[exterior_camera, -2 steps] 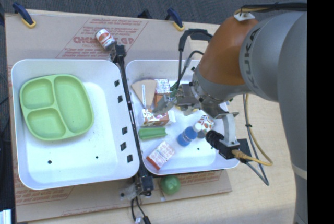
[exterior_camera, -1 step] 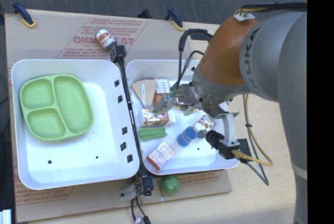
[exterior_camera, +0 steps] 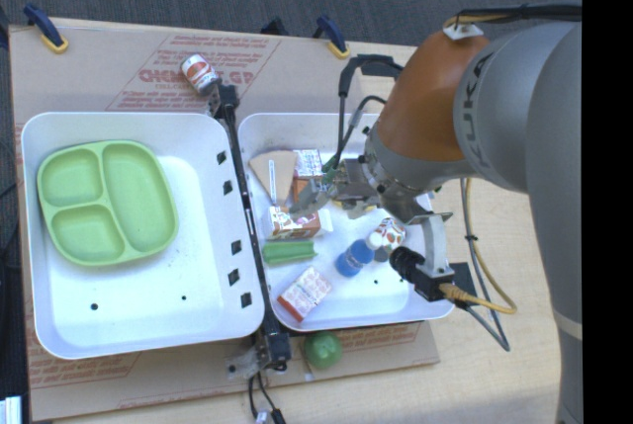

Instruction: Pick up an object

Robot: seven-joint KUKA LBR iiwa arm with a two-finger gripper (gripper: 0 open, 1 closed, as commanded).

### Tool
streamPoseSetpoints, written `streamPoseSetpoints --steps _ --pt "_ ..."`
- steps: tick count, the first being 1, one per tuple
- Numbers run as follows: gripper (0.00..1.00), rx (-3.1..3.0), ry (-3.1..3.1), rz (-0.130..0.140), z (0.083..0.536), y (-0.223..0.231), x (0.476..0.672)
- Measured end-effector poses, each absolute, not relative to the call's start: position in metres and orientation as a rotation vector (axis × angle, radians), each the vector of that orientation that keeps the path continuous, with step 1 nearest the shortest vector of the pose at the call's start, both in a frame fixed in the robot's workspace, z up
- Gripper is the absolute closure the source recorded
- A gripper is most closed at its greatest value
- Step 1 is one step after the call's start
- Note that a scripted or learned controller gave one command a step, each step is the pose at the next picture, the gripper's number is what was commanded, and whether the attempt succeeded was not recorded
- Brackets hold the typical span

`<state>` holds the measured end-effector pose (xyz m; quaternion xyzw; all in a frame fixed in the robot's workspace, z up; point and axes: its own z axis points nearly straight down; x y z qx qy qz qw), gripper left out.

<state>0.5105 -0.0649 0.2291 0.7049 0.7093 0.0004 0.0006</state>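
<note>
Two shallow white bins sit side by side on the worktop (exterior_camera: pixel 475 333). The left bin (exterior_camera: pixel 129 313) holds a pale green divided plate (exterior_camera: pixel 107 203) with three compartments. The right bin (exterior_camera: pixel 396 308) carries the clutter: a small brown and red carton (exterior_camera: pixel 295 225), lying flat with its long axis running left to right, at the gripper's (exterior_camera: pixel 315 197) tip. Whether the carton sits between the fingers cannot be told, since the wrist and its cabling crowd that spot, so the gripper's state is unclear.

Just near of the carton lies a green stick-shaped item (exterior_camera: pixel 289 252), long axis also left to right. Nearer still, a red and white packet (exterior_camera: pixel 305 294) lies tilted, pointing toward the bin's near-left corner. A blue bottle (exterior_camera: pixel 353 259) sits right of the green item, with a small white and brown thing (exterior_camera: pixel 386 235) beside it. A tan card (exterior_camera: pixel 280 171) lies at the far side.

Outside the bins, a small can (exterior_camera: pixel 199 73) rests on the cardboard at the far side, and a green ball (exterior_camera: pixel 321 349) lies by the near edge.
</note>
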Motion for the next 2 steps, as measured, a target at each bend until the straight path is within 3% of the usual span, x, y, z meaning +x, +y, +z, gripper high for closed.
streamPoseSetpoints --steps 2 --pt "0.0 2.214 2.228 0.001 0.2291 -0.0649 0.5105"
